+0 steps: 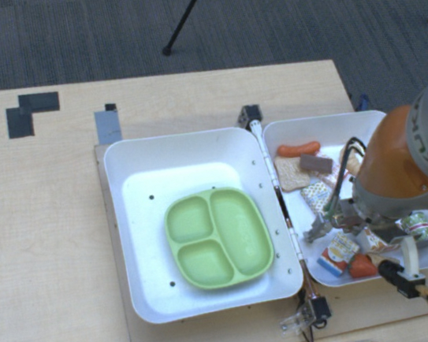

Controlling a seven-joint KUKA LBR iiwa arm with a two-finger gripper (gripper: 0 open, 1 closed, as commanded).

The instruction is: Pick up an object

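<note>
The right bin (312,121) holds a pile of small items. An orange sausage (298,149) lies at its far end, with a tan bread slice (291,173) and a brown block (316,163) just below it. A clear crinkled packet (318,194) lies mid-bin. A white printed packet (340,251) and a red round item (361,266) sit at the near edge. My gripper (327,226) hangs low over the middle of this bin, just above the white packet. The grey and orange wrist covers the bin's right half. Nothing is visibly held.
The left bin (122,220) carries a green three-compartment plate (219,237). A small green-labelled can (418,226) peeks out at the right bin's right side. A metal clamp (251,114) joins the bins at the far end. Cables trail at the bench's near right corner.
</note>
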